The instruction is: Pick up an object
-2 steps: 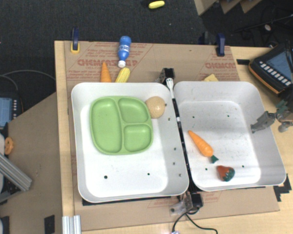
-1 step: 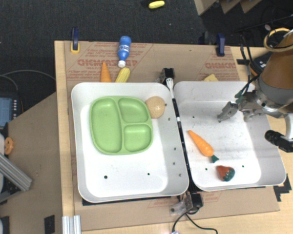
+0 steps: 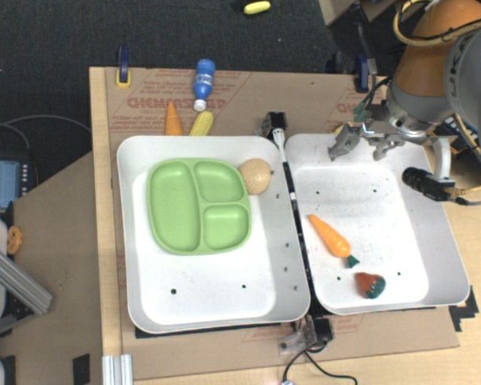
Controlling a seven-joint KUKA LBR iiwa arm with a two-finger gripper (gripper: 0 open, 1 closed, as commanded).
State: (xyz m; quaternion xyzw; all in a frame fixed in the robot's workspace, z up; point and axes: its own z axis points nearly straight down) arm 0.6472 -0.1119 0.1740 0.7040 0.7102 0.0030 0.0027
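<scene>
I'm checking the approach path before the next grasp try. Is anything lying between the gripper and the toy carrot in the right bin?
Nothing visible does. The gripper hangs over the far end of the right bin, fingers spread. The toy carrot lies nearer the camera on bare bin floor. The strawberry sits beyond the carrot, off the path.
</scene>
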